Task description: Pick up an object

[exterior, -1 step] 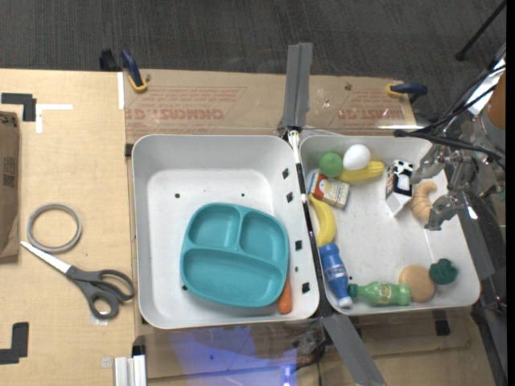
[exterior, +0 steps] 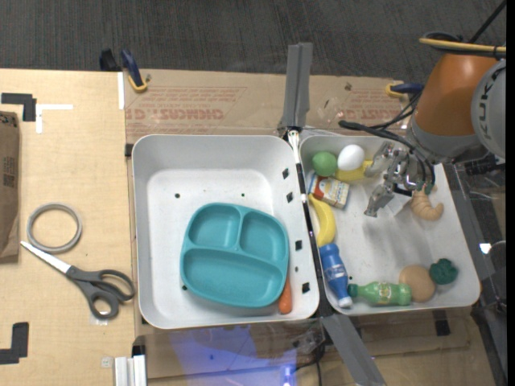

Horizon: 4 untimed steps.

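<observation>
We see the gripper (exterior: 385, 193) hanging over the right bin (exterior: 455, 240), toward its far edge, fingers narrowly parted with nothing between them. Just beside it lies a tan croissant (exterior: 427, 207), curved, near the bin's right wall. Along the far edge sit a green ball (exterior: 324, 163) and a white egg (exterior: 351, 157). A yellow banana (exterior: 324, 219) lies by the left wall. The left bin (exterior: 153, 215) carries a teal divided plate (exterior: 235, 254).
</observation>
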Motion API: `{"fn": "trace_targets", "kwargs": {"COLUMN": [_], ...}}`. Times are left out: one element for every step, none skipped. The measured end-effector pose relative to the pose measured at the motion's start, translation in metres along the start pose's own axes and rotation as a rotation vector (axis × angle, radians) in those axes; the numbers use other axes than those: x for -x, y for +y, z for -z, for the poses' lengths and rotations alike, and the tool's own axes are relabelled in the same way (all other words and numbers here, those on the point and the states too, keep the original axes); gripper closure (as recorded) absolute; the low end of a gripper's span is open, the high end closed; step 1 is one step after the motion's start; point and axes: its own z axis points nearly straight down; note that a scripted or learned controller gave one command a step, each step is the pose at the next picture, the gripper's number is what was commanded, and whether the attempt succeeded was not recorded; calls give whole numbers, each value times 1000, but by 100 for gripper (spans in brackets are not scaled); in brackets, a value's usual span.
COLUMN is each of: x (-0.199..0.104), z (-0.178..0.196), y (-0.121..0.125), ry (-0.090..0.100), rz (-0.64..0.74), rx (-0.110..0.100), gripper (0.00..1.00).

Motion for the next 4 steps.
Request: {"fn": "trace_targets", "kwargs": {"x": [-16, -7, -2, -17], "z": [-21, -18, -18, -18], "y": [55, -44, 38, -43], "ry": [15, 0, -1, 0], "rz": [-137, -326, -369, -381], "rx": [-4, 2, 1, 1], "gripper": [0, 0, 0, 0]}}
